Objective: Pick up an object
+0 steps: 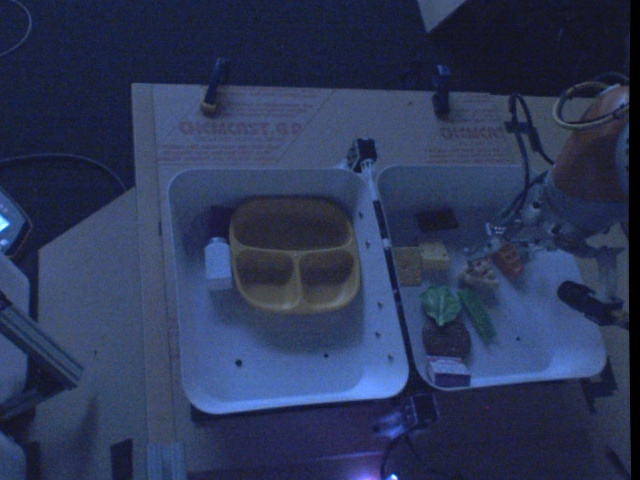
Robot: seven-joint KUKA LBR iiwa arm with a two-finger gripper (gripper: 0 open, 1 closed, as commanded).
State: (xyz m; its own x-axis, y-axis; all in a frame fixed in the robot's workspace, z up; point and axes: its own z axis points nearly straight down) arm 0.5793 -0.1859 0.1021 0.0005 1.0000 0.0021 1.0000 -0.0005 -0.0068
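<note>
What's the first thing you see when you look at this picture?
The big yellow tray with three sections stands out, sitting in the left bin beside a small white bottle. The right bin holds a cluster of little toy foods, like a green leaf, with the robot arm reaching in from the right.

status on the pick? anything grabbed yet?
Done: the arm has reached over the right bin. In hand: nothing visibly held; the tool sits low beside the small orange item, its grip too dim to judge. Left: grasping and lifting an object.
</note>
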